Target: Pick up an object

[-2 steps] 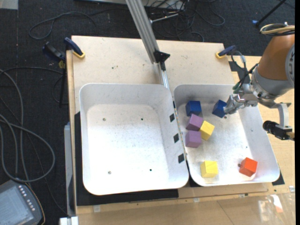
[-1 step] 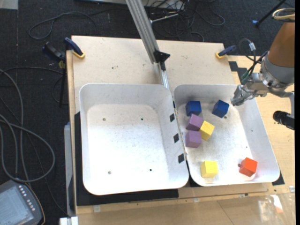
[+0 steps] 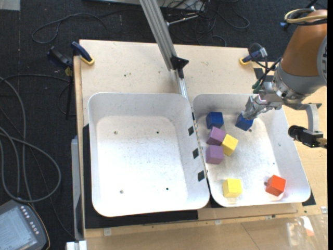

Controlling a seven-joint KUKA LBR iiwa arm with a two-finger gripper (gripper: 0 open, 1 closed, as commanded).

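Two white bins | wooden bench | dark cabled floor

A pale wooden bench board carried two shallow white plastic bins, the left bin beside the right bin. A slanted grey metal pole crossed above. Black cables trailed over the dark floor.

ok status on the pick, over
Pincer low in right bin, at a blue cube; grasp not confirmed. Second blue cube just left, apart. Purple, yellow and orange cubes lie nearer the camera.
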